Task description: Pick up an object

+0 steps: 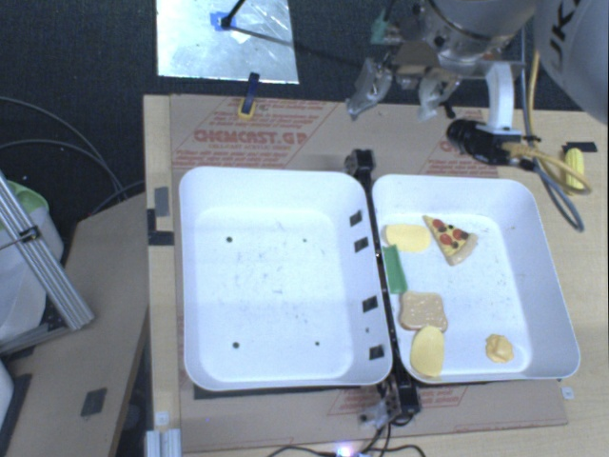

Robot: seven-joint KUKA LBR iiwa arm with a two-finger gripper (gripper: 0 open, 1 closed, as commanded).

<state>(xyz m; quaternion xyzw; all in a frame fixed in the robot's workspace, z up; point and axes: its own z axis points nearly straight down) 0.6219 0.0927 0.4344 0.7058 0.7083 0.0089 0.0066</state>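
Camera view: toy food is seen in the right bin point(533, 219), and the gripper point(398, 91) is held high above the bench.

The gripper is seen near the top of the picture, over the back edge of the bench, well apart from the bins. Its two fingers point(365, 89) are spread apart, and nothing is held between them. Six small things are laid in the right bin. A pizza slice point(450, 237) is placed near the back, with a pale yellow piece point(407, 238) just beside it. A green stick point(395, 268) is set along the bin's left wall. A slice of toast point(423, 309) is laid in the middle, touching a yellow oval piece point(428, 352) near the front. A small yellow lump point(500, 348) is placed at the front right. The left bin point(205, 184) is set just beside the right one.
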